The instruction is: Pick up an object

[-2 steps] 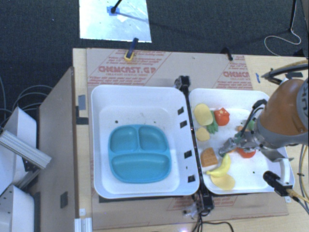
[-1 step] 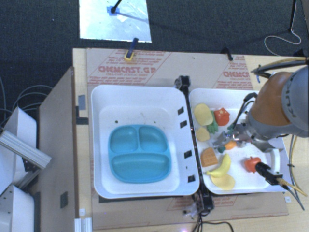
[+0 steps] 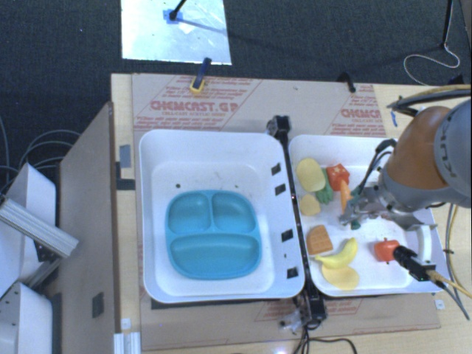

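Gripper is hovering low in right bin near carrot (jaws unclear, can't tell); nothing lifted yet.

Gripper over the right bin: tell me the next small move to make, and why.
Probably a short straight descent. The gripper sits low in the right bin, with nothing visibly between its fingers. The orange carrot lies just beside it, the banana and red tomato farther off, so the carrot looks the nearest target.

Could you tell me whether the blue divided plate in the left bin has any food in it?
Empty: all three compartments of the blue plate show bare blue.
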`<state>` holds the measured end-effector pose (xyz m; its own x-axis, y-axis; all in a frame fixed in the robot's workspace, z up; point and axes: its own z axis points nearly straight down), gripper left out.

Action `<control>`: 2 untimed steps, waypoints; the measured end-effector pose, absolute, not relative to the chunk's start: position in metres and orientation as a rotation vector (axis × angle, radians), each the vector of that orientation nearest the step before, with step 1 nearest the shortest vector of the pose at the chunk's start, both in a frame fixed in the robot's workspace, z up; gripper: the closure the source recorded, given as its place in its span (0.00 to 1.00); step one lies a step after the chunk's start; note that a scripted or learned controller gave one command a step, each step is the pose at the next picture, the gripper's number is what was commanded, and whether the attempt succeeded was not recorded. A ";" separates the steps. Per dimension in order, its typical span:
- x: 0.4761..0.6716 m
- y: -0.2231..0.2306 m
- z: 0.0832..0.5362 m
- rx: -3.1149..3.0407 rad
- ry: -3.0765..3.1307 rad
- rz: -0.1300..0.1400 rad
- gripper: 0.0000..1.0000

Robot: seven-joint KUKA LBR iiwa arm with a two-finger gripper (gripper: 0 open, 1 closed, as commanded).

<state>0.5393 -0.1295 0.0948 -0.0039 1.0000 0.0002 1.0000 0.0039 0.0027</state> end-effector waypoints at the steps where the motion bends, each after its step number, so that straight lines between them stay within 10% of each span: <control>1: 0.603 -0.071 0.191 2.201 2.228 0.016 1.00; 2: 0.599 -0.076 0.185 2.216 2.225 0.002 0.00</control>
